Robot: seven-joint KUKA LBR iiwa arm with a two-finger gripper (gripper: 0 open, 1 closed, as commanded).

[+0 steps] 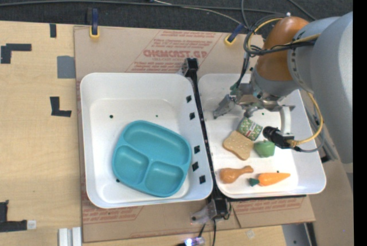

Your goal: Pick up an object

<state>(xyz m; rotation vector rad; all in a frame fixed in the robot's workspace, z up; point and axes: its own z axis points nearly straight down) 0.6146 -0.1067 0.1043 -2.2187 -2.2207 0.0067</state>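
The gripper point(250, 106) hung over the right bin point(304, 184), fingers apart, holding nothing. A small green-label can point(250, 128) lay just below, beside the bread slice point(238, 144).

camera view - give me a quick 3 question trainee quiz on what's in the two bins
1. True or false: the blue divided tray lies in the left bin.
2. Which item lies nearest the right bin's front edge? A) carrot B) toast slice C) green can
3. Fill in: the gripper hovers above the ____ bin.

Key: 1 true; 2 A; 3 right
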